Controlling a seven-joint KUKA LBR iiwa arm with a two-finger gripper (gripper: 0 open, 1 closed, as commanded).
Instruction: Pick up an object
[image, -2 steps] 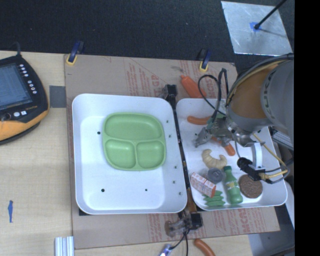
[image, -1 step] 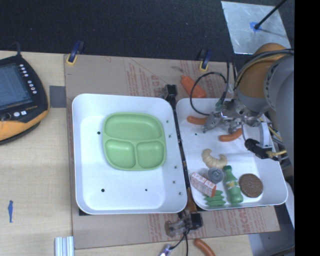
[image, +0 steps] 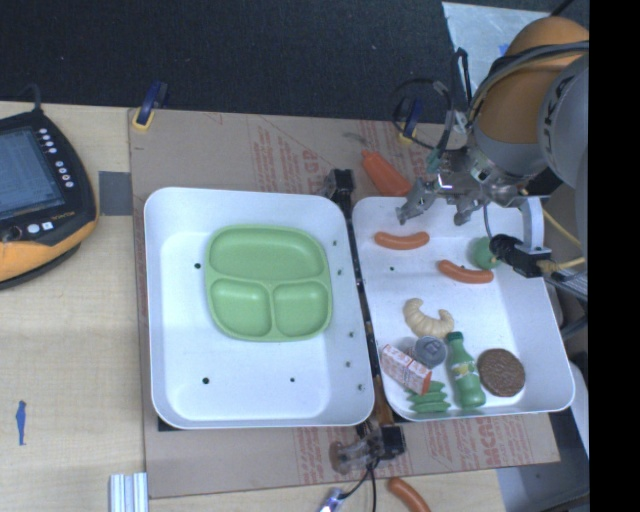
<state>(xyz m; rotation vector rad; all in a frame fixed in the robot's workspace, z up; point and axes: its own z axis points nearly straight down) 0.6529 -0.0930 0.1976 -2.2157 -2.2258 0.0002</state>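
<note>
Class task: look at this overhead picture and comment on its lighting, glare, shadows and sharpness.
Camera view: even, soft light; the left bin is washed pale with mild glare, the green plate casting little shadow; the claw and arm look slightly soft; small items in the right bin are low in detail.

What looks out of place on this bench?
Two orange pieces lie outside the bins: a carrot on the cardboard behind the right bin, and another orange piece at the front edge. Everything else sits inside.
</note>
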